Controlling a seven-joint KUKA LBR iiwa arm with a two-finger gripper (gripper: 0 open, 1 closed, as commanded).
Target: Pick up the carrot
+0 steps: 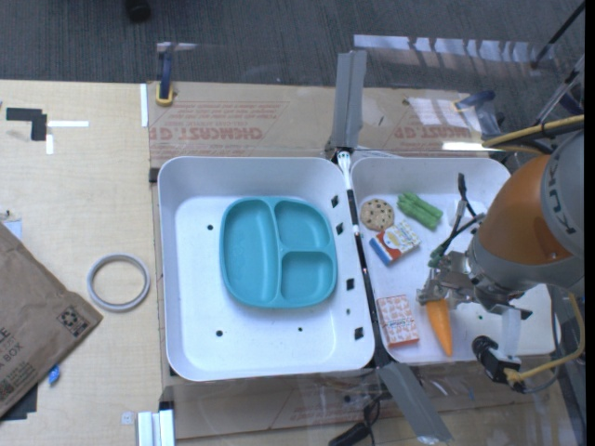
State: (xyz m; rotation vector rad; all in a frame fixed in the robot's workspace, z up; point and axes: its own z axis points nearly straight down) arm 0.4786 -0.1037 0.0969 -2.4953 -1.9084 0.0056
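The gripper (439, 291) is hanging over the right bin (483, 170); how far its jaws are parted cannot be told. The orange carrot (440, 328) is lying just below them, tip pointing away. A patterned red carton (398, 321) is sitting just left; a cookie (376, 214) and green beans (419, 209) are lying farther off.

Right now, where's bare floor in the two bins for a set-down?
Left bin: bare white floor all round the teal divided plate, widest along the near wall. Right bin: crowded. Cookie, green piece, two small cartons and the carrot sit close together, with the claw over the carrot's top.
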